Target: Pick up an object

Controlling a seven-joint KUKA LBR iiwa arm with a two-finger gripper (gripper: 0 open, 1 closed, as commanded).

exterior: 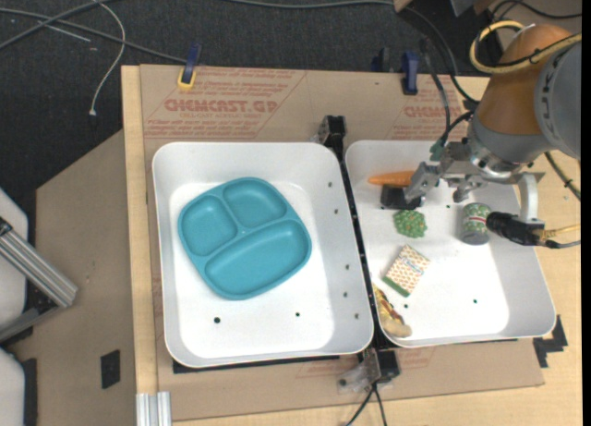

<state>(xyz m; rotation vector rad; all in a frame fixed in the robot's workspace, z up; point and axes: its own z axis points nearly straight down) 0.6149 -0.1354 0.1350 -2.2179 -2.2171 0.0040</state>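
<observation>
Nearest edge of right bin (517, 322): a small tan-and-yellow object (392, 315) lies in the near-left corner. Beyond it a checkered packet (407, 270), tilted, lying flat. Farther in, a green leafy-looking lump (410, 223), just below the jaws. To its right a small grey can (476, 224), upright. Arm (522, 101) enters from the right, wrist bent down over the far half of the bin; jaws (403, 196) low near the left wall, state cannot be told. An orange carrot (391, 177) lies just beyond. Left bin (185, 322) holds a teal divided plate (245, 236)
</observation>
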